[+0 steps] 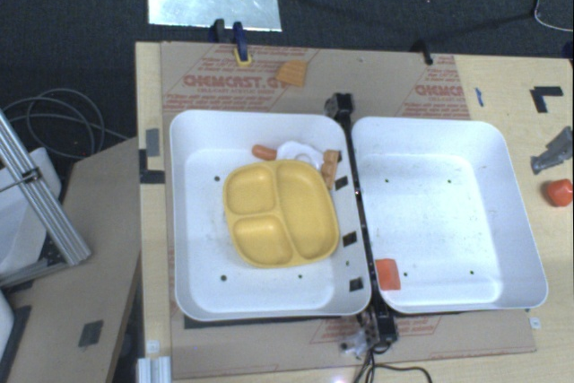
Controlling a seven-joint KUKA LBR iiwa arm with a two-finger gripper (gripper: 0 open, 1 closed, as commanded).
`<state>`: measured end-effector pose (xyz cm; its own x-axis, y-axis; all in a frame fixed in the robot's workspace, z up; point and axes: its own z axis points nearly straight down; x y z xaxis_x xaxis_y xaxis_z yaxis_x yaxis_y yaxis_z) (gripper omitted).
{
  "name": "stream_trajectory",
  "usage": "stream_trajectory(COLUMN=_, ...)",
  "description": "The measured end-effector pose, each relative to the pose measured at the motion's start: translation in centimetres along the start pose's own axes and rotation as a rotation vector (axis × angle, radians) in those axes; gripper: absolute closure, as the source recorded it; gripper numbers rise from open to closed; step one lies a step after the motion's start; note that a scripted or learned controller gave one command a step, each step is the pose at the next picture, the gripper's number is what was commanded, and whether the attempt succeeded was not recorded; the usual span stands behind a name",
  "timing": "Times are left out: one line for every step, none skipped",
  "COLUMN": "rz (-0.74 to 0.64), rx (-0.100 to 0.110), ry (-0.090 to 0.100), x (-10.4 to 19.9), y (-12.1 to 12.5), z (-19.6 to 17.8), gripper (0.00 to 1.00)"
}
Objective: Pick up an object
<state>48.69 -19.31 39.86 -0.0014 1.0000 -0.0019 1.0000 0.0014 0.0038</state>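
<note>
The left bin [193,220] holds a yellow divided plate [280,213] near its middle. Behind the plate lie a small orange sausage-shaped piece [264,152], a white object [299,152] and a tan block [330,166] close to the bin's right wall. In the right bin [502,211] a small orange block [387,274] sits in the near left corner.
Both bins rest on a brown cardboard sheet [430,90]. A tan piece [291,73] and a blue-yellow clamp [240,45] lie behind the left bin. On the bench at the right edge are a grey metal piece [551,154] and a small orange item [558,191].
</note>
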Motion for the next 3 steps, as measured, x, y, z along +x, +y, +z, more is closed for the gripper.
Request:
stream_trajectory(rz=0.0, rx=0.0, ry=0.0, x=0.0, y=0.0, z=0.0, gripper=0.0)
stream_trajectory(rz=0.002, rx=0.002, ry=0.0, x=-1.4, y=0.0, z=2.1, gripper=0.0)
stream_trajectory(rz=-0.012, rx=-0.004, ry=0.003, x=7.4, y=0.2, z=-1.2, gripper=0.0)
